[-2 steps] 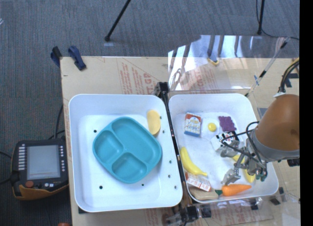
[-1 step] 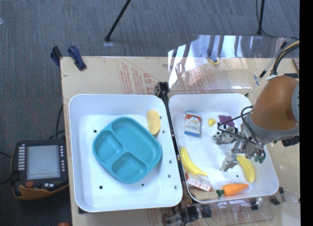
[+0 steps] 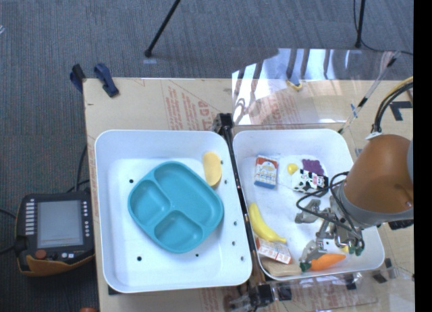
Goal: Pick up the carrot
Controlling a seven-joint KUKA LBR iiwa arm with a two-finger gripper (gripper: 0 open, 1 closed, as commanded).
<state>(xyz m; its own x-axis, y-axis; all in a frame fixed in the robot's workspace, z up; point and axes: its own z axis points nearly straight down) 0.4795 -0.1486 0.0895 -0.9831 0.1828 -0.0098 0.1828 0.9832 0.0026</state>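
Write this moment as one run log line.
gripper: above carrot | carrot: in right bin, near front wall | grasp: unconfirmed

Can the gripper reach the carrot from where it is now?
Probably yes. The gripper hangs just above the carrot near the right bin's front wall, with nothing between them; that wall may hamper closing.

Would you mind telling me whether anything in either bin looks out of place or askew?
One thing stands out mildly: a yellow item in the left bin leans on the rim of the blue divided plate instead of lying in a compartment. In the right bin, the carrot lies near the front wall beside the gripper, apparently intact.
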